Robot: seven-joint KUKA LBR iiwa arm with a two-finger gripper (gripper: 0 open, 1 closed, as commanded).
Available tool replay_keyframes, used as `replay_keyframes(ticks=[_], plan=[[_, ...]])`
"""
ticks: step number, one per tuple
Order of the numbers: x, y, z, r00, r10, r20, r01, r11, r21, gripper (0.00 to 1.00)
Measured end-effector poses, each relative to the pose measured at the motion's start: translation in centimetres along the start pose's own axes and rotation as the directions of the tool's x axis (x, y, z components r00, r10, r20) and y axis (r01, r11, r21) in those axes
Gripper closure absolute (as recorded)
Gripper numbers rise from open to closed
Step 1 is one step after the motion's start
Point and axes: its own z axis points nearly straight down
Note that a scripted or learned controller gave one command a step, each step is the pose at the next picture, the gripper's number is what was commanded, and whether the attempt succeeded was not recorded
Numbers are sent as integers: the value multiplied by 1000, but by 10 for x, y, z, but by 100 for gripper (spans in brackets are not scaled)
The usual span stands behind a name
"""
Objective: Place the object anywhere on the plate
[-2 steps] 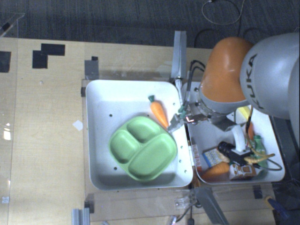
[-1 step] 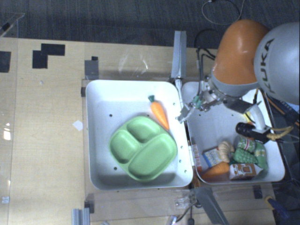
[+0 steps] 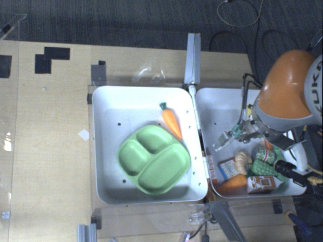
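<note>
Gripper (image 3: 233,134) centre-right of frame, over right bin (image 3: 222,102); finger state I cannot tell. Carrot (image 3: 172,122) in left bin (image 3: 108,135), touching green plate (image 3: 154,158) upper rim. I judge risk: grasp nudges carrot away.

The plate (image 3: 154,159) lies in the left bin (image 3: 106,135). The carrot (image 3: 171,122) lies just beside the plate's upper right edge, off it. The right bin (image 3: 217,105) stands right of the plate, holding clutter (image 3: 250,173) in its near corner.
</note>
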Motion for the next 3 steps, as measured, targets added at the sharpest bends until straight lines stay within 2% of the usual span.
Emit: replay_keyframes(ticks=[1,2,3], plan=[[6,46,-145,840,542,0,-542,840,-1,0],[6,47,-156,846,534,1,-534,846,-4,100],[7,49,-167,851,526,0,-526,851,-7,100]])
